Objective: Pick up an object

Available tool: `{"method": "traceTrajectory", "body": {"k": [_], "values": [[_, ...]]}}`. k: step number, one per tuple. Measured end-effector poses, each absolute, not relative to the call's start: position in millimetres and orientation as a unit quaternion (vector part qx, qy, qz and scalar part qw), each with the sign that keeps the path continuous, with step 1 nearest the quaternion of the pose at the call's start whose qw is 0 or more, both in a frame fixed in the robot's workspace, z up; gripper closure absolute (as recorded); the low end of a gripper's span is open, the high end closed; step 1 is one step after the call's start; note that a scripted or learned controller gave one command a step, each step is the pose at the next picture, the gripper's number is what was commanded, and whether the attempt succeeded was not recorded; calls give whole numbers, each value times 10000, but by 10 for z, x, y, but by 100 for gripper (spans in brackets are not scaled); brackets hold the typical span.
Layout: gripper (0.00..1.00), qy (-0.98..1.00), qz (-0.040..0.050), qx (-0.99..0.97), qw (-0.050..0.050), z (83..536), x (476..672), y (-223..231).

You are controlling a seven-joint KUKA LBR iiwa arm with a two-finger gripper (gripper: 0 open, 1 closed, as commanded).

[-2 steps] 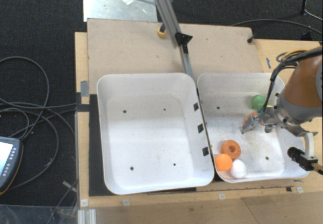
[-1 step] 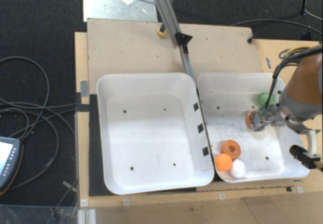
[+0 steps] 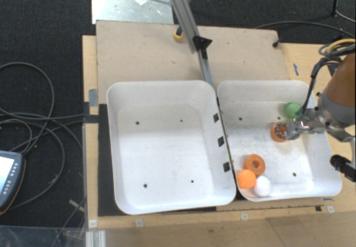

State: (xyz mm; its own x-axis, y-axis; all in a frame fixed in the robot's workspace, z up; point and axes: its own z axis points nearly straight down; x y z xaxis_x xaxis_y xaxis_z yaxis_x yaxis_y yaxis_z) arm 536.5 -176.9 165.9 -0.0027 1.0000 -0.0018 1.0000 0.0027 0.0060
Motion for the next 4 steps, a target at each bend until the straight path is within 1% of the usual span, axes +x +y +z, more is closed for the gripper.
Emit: {"method": "traceTrajectory", "body": {"k": [1,2,3,4], "values": [[100,7093,22,7049,41,2281,5349,-1718],[100,7091,10,7051,19,2415,5361,-1720],[100,7113,19,7029,10,2487,5575,-1183],[100,7110,18,7032,11,2489,5735,-745]]}}
